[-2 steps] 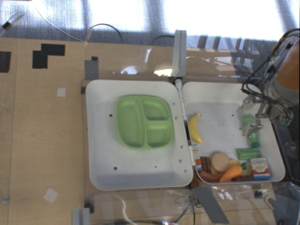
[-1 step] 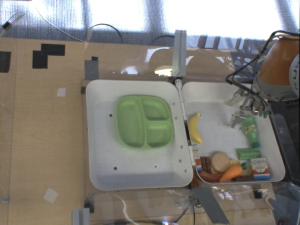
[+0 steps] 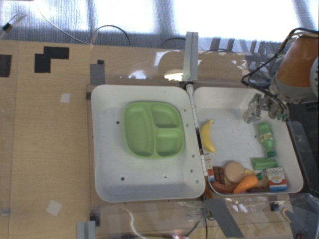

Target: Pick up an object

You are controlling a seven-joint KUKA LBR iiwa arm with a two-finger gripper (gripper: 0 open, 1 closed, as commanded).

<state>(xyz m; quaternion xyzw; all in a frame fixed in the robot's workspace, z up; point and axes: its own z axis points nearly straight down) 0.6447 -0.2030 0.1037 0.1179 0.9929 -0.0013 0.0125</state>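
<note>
While arm [image 3: 299, 63] is cut off at right | fingers [image 3: 255, 109] state unclear, blurred | green bottle [image 3: 266, 139] just below

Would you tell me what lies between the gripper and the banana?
In the camera view, only bare white bin floor lies between the gripper and the banana.

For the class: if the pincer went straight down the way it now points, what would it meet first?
Probably bare floor of the right bin. The pincer hangs over its upper part, with the green bottle just to its lower right. Depth is unclear from this slanted view.
</note>
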